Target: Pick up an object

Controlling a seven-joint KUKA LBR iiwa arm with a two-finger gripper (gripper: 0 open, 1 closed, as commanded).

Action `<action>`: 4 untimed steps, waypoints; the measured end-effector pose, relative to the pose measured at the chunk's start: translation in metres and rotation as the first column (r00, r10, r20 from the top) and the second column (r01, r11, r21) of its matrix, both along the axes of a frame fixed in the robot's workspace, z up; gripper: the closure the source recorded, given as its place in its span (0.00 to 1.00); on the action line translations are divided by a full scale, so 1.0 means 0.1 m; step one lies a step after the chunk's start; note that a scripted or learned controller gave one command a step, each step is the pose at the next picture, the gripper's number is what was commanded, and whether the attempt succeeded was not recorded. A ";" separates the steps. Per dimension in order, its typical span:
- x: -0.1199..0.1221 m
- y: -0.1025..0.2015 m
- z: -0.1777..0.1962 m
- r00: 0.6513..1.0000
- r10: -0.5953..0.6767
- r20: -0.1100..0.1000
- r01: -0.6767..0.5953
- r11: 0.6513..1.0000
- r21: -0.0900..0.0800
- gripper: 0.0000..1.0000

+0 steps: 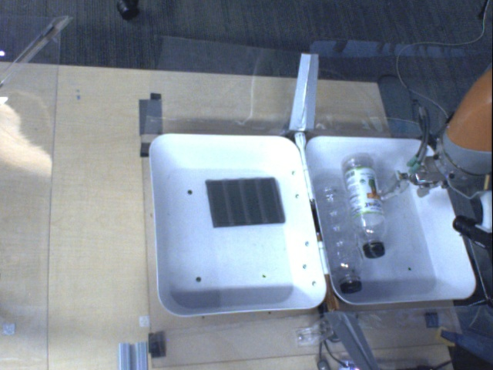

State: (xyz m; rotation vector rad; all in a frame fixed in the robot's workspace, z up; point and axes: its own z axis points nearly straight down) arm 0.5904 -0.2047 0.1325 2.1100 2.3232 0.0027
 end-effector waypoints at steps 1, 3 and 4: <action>0.05 0.67 -0.34 0.949 0.316 0.005 -0.316 0.949 -0.011 0.00; 0.20 0.78 -0.33 0.827 0.562 0.002 -0.561 0.826 -0.051 0.00; 0.16 0.77 -0.37 0.889 0.458 0.000 -0.458 0.888 -0.044 0.00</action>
